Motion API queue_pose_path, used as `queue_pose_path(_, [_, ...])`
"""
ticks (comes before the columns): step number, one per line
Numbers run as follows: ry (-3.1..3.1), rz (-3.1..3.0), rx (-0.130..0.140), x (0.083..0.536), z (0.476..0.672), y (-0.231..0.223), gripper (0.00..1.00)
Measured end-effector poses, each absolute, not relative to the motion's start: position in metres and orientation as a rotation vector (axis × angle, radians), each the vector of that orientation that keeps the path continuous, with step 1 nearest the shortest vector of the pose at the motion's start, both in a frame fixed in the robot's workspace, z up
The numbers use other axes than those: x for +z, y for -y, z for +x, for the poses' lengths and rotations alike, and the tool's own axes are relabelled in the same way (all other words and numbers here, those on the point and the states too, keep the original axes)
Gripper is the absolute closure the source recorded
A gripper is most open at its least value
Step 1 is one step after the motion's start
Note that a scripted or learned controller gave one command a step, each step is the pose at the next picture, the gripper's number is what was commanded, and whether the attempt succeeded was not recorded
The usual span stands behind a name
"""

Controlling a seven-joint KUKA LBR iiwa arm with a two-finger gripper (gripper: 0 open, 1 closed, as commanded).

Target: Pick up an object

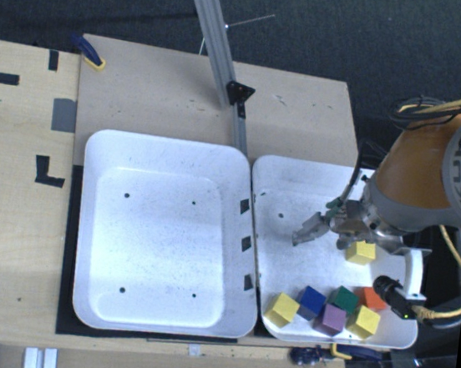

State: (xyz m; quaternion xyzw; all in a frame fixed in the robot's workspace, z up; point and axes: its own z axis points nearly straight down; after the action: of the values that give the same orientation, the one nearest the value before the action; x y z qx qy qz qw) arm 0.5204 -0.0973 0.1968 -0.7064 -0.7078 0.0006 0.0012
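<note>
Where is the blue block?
The blue block sits in the right bin, near its front edge, between a yellow block and a purple block.

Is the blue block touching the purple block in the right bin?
Touching. The camera view shows the blue block pressed against the purple block, no white bin floor visible between them.

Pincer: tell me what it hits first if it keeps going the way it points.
The pincer points toward the camera view's lower left. Along that line lies bare floor of the right bin, then its left wall. The blocks sit off that line. Its height above the floor is unclear.
</note>
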Motion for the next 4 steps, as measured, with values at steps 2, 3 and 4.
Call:
queue_pose_path(2, [2.219, -2.217, 0.006, 0.152, 0.517, 0.092, 0.00])
queue_pose_path(3, [2.217, -2.216, 0.009, 0.098, 0.515, 0.091, 0.00])
queue_pose_path(4, [2.220, -2.216, 0.004, 0.110, 0.516, 0.091, 1.00])
